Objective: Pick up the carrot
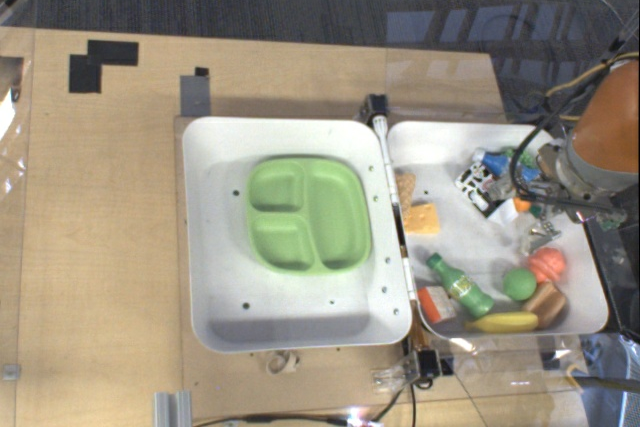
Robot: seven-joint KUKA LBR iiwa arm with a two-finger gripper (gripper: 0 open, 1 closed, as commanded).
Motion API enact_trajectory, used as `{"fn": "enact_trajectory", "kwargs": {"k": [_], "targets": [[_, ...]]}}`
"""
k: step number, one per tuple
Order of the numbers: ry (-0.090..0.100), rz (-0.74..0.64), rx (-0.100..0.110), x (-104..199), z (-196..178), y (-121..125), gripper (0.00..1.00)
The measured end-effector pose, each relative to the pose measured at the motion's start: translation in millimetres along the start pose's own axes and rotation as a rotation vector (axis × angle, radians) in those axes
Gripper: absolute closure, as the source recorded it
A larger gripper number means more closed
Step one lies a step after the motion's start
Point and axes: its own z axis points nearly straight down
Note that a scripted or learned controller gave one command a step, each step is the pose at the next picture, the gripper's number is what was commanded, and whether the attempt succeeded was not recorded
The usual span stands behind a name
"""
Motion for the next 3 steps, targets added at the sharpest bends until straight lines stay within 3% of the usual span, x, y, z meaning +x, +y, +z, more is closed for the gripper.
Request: {"fn": "enact_trajectory", "kwargs": {"k": [1, 2, 3], "targets": [[0.007, 0.123, -0.007, -0.7, 1.1, 1.9, 0.00], [0.013, 0.069, -0.005, -12.5, 2.0, -5.5, 0.00], [0.018, 0.282, -0.008, -31.3, 4.2, -12.0, 0.00]]}}
